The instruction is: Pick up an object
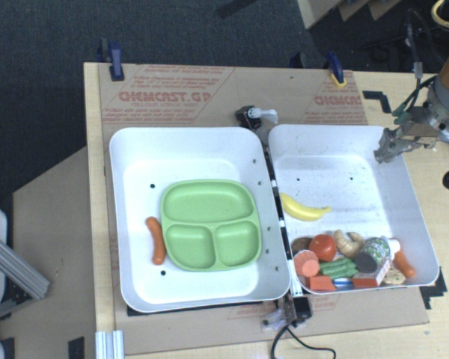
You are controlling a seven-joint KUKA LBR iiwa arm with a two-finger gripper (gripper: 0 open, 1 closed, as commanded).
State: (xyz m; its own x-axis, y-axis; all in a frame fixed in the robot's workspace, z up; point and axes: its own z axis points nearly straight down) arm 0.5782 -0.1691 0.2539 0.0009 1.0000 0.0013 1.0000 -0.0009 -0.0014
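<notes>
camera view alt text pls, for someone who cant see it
Two white bins sit side by side on a bench: the left bin holds a green divided plate and a sausage, the right bin a banana and piled toy food. The gripper hovers over the right bin's far corner.

Gripper point(390, 146) above right bin's point(322, 163) corner

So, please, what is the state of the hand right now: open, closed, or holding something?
Hand: above the top right rim of the right bin, with nothing seen in it; open or closed cannot be told.
</notes>
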